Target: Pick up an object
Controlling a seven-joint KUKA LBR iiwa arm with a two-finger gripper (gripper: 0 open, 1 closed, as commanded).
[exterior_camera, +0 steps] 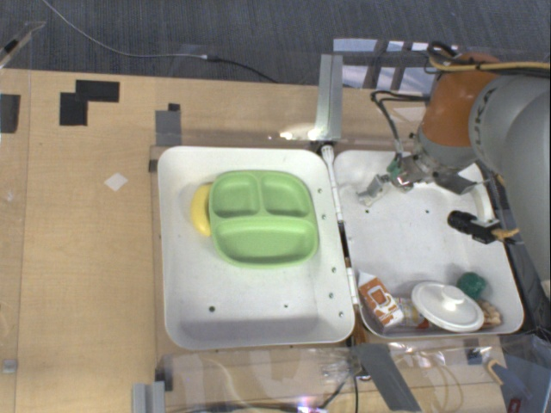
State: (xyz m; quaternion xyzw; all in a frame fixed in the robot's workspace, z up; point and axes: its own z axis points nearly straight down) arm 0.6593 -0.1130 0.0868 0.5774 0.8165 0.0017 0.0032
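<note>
Camera view: your end effector (372, 191) hovers, open and empty, over bare floor of the right bin (413, 248); steer toward the white lid (446, 305) before descending.

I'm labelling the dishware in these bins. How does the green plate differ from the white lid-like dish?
The green divided plate is roughly rectangular with three compartments; the white round dish is circular with a small knob at its middle. The green plate looks clearly larger than the white dish. The green plate lies in the left bin, partly over a yellow object; the white dish sits in the right bin among other small items. Both lie flat.
</note>
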